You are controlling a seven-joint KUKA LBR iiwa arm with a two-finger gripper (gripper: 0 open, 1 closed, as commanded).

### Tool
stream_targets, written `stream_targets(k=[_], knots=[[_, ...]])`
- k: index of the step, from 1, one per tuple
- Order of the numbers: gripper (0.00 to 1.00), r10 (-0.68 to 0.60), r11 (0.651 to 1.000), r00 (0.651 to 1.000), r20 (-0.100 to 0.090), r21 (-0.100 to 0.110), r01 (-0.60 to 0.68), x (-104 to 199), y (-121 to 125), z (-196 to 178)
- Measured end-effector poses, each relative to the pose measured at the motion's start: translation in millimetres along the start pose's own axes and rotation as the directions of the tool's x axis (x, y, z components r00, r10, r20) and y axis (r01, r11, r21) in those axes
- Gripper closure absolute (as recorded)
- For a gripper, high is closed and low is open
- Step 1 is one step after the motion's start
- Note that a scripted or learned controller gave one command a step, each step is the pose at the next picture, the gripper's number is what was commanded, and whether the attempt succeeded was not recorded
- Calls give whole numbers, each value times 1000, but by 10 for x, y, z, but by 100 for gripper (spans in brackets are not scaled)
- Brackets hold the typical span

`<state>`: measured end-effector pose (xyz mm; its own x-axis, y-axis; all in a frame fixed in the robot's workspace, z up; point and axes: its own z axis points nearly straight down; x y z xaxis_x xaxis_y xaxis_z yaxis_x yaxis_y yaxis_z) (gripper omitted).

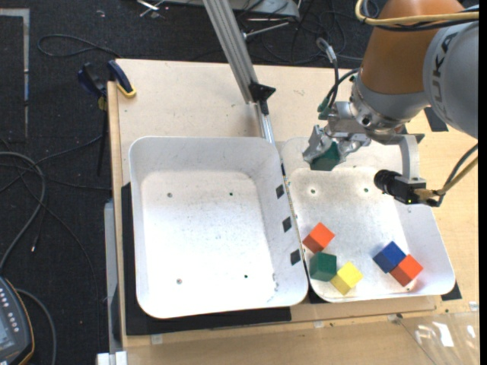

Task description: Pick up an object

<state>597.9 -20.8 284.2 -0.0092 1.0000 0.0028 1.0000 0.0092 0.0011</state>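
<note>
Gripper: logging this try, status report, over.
Gripper shut on green block, raised over right bin far edge. Five blocks left below. Nothing in the way.

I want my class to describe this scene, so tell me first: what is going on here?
A grey robot arm reaches in from the right, its end effector raised over the far edge of the right bin with a dark green block between its fingers. Five blocks lie near that bin's front: an orange one, a green one, a yellow one, a blue one and a red-orange one. The left bin sits beside it.
</note>
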Motion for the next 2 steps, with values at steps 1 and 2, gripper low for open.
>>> stream_targets(k=[1,2], knots=[[100,2,1000,1000,2,7,-2,618,569,952],[100,11,1000,1000,4,0,-11,429,629,893]])
